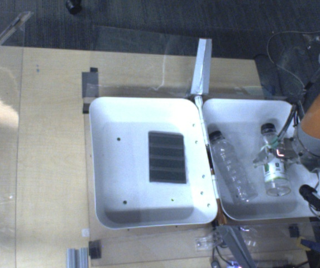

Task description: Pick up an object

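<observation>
two shallow white bins sit side by side on the worktop. the left bin holds a dark ribbed pad near its middle. the right bin holds two clear plastic bottles: a long bottle lying along the bin's left wall, dark cap toward the far edge, and a second bottle with a green-and-white label nearer the bin's right side, also capped at its far end.

the arm reaches in over the right edge of the right bin, and the tool sits over or against the upper part of the labelled bottle. whether it is released or clenched cannot be told; glare and cables blur the tip, so no grasp can be claimed.

the step in hand looks like closing on the labelled bottle. to do it well, the tool should straddle the bottle across its narrow width, not along its length, and settle low enough to catch the body rather than the tapering neck. clear plastic is slick and crushable, so a centred, firm but moderate squeeze would likely suit, then a straight lift, watching that the bottle does not roll toward the bin's near wall.
</observation>
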